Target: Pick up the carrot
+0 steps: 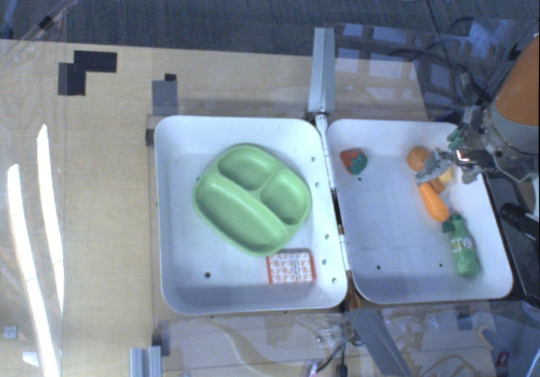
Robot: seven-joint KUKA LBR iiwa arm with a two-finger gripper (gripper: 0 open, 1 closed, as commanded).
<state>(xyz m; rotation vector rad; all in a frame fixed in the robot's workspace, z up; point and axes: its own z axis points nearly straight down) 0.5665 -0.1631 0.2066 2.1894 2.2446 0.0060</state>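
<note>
Left bin has a green divided plate with a little red patterned card right beside it. Right bin holds a green bottle, an orange ball, and a strawberry.

Bright, even overhead light is flooding the bench, and the two white bins are coming close to washing out. Long white streaks of glare are running down the left side, as if bouncing off a clear panel there. Shadows are staying soft and short: a faint grey one is hugging the green plate, another is lying along the bins' near walls. The picture is looking slightly soft overall, and the arm at the right edge is blurring into an orange-grey smear.
</note>
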